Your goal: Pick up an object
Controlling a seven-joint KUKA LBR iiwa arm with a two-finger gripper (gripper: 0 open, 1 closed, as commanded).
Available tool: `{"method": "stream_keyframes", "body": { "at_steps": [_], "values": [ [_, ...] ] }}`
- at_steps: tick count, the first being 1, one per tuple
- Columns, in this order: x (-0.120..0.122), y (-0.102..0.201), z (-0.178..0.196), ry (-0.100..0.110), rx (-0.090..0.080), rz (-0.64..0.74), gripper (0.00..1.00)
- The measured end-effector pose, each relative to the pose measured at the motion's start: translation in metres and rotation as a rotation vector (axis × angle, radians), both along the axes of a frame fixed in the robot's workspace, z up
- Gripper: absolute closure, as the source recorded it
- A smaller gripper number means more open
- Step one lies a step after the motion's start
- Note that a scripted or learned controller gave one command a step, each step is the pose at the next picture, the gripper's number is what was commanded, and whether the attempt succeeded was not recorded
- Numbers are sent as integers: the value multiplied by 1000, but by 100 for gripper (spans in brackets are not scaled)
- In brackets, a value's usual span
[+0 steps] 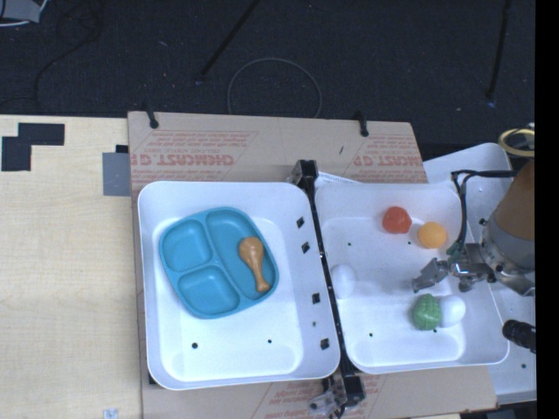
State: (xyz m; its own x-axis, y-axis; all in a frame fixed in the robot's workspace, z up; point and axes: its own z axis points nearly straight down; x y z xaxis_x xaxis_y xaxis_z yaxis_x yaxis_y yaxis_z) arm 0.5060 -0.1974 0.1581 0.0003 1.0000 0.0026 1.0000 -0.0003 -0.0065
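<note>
- The claw (434, 275) sits at the right of the frame, low over the right bin (376, 356), reaching in from the grey arm (515, 234) with its orange band at the right edge.
- Whether its fingers stand apart or together cannot be told; they are small, dark and blurred, and nothing shows between them.
- Just below the claw lies a green round object (426, 312), with a white round object (452, 309) touching its right side.
- Above the claw, toward the upper part of the right bin, lie an orange ball (432, 234) and, just to its left, a red ball (396, 220); the two are near each other but apart.
- A faint white rounded object (341, 278) rests by the left wall of the right bin.
- The left bin (218, 365) holds a blue divided tray (188, 251) in its upper left part.
- A tan drumstick-shaped toy (254, 262) lies in the tray's right compartment.
- Both bins rest on a brown cardboard sheet (262, 151) on the pale wooden desk (61, 278).
</note>
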Motion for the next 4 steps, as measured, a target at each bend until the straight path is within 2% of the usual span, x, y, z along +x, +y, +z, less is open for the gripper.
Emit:
{"method": "stream_keyframes", "body": {
  "at_steps": [1,2,3,4],
  "values": [
    [2,5,-63,1,1,0,0],
    [3,3,-50,-2,0,-5,100],
    [-4,-5,4,-8,-4,-5,100],
    [0,4,53,-10,-3,2,100]
  ]
}}
